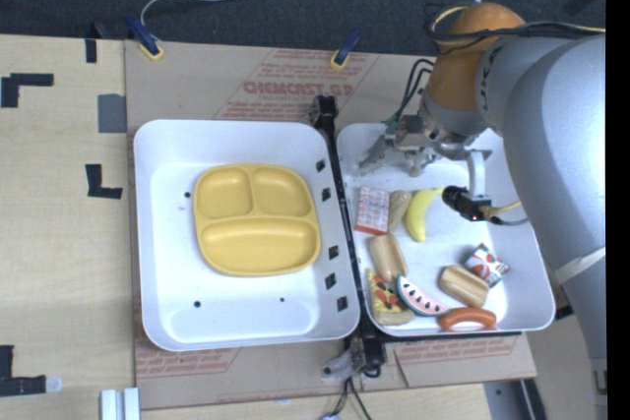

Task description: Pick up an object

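Nearest the lens, at three o'clock: grey arm (561,162) with its orange band, reaching over the right bin (522,310) on the bench (59,211); at nine o'clock the left bin (157,241) carrying a yellow divided tray (258,219). Tool (404,148) poised at the right bin's twelve o'clock end, hard to tell whether spread or pressed together, nothing visibly pinched. Likeliest target, as a guess: banana (421,211) near the tool toward six o'clock, long axis roughly twelve-to-six, with hot dog (387,257), watermelon slice (419,298) and sausage (467,319) farther toward six.
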`<action>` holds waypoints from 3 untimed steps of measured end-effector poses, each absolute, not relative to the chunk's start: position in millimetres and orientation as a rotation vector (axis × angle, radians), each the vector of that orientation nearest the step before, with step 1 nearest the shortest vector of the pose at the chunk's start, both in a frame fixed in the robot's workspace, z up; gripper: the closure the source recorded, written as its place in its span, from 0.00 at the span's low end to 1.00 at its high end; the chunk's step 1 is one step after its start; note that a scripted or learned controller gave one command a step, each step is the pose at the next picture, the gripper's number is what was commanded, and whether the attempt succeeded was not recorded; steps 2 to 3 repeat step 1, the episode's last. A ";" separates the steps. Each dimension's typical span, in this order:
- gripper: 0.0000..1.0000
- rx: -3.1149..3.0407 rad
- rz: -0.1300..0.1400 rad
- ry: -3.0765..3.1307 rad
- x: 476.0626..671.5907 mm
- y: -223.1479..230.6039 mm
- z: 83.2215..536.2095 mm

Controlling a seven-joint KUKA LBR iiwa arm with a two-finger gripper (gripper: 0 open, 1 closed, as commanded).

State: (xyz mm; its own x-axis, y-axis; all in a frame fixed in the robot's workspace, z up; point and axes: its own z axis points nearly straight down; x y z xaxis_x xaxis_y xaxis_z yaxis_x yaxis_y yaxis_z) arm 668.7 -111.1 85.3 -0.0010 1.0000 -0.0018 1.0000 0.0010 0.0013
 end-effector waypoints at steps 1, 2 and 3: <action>0.00 2.218 0.000 2.222 668.9 -121.7 85.4; 0.00 2.218 0.000 2.222 668.9 -121.7 85.4; 0.00 2.218 0.000 2.222 668.9 -121.7 85.4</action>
